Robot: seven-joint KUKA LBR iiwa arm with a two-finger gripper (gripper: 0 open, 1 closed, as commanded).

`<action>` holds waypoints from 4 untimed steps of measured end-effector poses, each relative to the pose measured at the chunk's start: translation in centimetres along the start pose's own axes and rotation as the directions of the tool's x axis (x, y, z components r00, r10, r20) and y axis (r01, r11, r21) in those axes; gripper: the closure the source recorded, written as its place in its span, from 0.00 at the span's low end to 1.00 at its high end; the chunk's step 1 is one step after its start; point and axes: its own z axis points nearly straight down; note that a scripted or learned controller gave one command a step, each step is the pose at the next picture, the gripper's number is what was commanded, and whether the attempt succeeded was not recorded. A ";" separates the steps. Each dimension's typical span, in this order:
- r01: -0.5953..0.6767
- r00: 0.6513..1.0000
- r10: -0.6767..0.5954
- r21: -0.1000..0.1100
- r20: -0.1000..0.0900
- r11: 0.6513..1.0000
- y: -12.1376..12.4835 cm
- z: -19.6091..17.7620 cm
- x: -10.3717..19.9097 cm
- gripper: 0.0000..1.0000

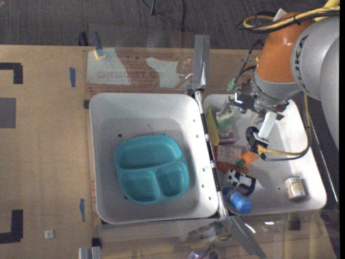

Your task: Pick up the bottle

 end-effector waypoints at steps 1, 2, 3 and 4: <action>-0.119 0.993 0.119 -0.013 -0.004 0.993 0.8 8.5 -4.2 0.00; -0.121 0.993 0.121 -0.017 -0.006 0.993 1.0 7.4 -4.2 1.00; -0.236 0.972 0.236 -0.003 0.000 0.972 1.0 -8.4 5.1 1.00; -0.355 0.935 0.355 0.001 0.001 0.935 -2.6 -8.2 -4.1 1.00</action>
